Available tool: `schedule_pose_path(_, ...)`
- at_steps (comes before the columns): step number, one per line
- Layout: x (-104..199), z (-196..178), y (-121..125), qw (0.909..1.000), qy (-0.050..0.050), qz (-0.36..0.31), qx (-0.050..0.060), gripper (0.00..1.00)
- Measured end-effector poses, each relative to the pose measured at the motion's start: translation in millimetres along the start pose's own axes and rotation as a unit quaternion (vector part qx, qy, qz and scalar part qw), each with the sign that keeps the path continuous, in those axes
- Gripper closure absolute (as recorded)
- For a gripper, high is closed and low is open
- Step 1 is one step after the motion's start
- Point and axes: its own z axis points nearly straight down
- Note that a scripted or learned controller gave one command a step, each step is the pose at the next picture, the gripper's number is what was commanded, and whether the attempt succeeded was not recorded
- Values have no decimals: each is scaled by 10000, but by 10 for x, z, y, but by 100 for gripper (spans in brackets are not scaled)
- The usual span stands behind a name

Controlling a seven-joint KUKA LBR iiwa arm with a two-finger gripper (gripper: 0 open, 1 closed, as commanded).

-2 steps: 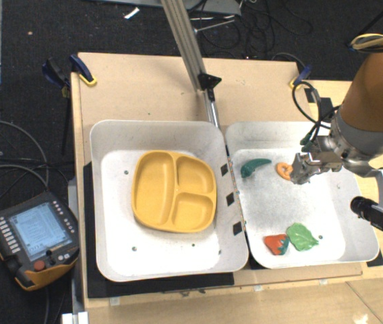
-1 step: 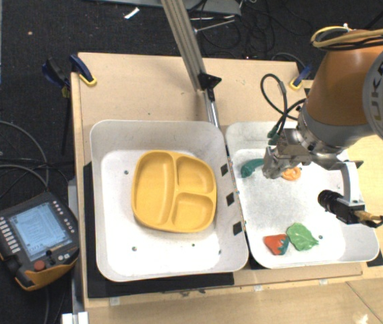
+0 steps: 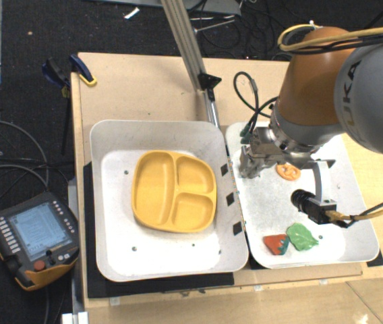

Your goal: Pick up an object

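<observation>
The right bin [image 3: 279, 201] holds a small orange piece [image 3: 288, 172] near its middle, a green lump [image 3: 302, 237] near the front, and a red and teal piece [image 3: 276, 244] just left of it. My gripper [image 3: 249, 165] hangs low over the left side of this bin, left of the orange piece and apart from it. The big grey and orange arm covers the bin's far part. Nothing shows between the fingers. A yellow divided plate [image 3: 174, 191] lies in the left bin [image 3: 110, 181].
A black fitting with cable [image 3: 311, 205] sits over the right bin, just behind the green lump. A metal post [image 3: 191, 52] slants up from between the bins. A teach pendant [image 3: 33, 238] lies off the bench at the left.
</observation>
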Motion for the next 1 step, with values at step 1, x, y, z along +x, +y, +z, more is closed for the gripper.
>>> schedule_pose_path(1, 572, 30, 81, 10000, 1, -1, -2, 100)
